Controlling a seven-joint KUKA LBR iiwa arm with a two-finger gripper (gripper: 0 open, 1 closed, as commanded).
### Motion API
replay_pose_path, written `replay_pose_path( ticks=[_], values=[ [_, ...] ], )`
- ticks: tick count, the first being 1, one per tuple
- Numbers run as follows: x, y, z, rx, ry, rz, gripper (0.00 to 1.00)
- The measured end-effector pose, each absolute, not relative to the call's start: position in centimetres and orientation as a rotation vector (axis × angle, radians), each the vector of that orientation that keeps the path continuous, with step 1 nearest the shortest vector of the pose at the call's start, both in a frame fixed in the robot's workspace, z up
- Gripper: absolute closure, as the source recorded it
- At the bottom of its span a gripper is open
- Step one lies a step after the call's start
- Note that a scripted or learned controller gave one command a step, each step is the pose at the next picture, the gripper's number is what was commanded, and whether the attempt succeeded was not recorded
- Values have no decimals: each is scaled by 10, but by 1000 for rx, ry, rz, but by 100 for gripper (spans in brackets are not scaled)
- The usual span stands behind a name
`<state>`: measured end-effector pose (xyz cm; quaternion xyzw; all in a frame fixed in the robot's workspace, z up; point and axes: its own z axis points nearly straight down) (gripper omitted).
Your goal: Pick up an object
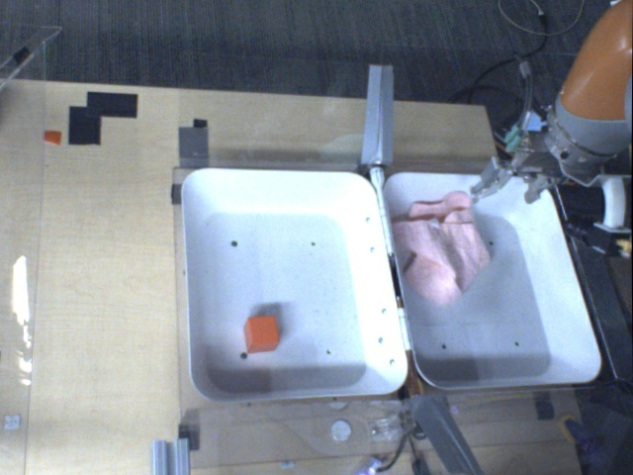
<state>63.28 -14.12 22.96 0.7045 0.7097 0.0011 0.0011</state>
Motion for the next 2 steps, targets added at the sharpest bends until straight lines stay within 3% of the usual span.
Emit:
replay_pose_path(
  ticks=[1, 2],
  values=[
    [646, -145, 98, 2026, 2392, 8, 0],
    [601, -128, 92, 1923, 2465, 15, 0]
  ],
)
